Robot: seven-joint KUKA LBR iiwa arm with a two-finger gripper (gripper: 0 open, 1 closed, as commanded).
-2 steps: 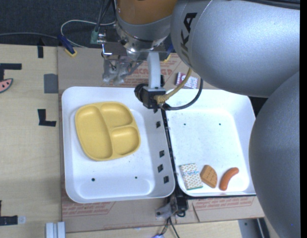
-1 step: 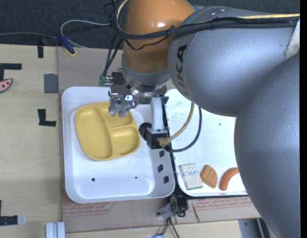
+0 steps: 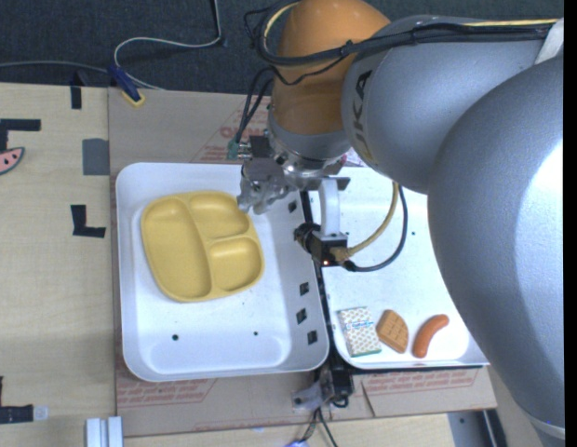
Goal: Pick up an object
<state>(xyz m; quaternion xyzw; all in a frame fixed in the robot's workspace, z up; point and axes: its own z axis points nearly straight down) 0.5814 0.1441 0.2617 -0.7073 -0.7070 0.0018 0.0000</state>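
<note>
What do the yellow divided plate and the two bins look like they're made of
Yellow divided plate: likely molded plastic, matte, with soft rounded compartment ridges and even color. Left bin and right bin: probably thin white plastic, slightly glossy, with rounded molded rims. Can't be sure from looks alone.

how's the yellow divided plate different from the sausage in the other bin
The yellow divided plate is broad and flat with three compartments; the sausage is a small, rounded, slightly curved piece. The plate is pale yellow, the sausage orange-red. The plate lies in the left bin, near its upper part; the sausage lies in the right bin, by its lower edge, beside a cracker and a small packet. Both rest loose on a white bin floor.
</note>
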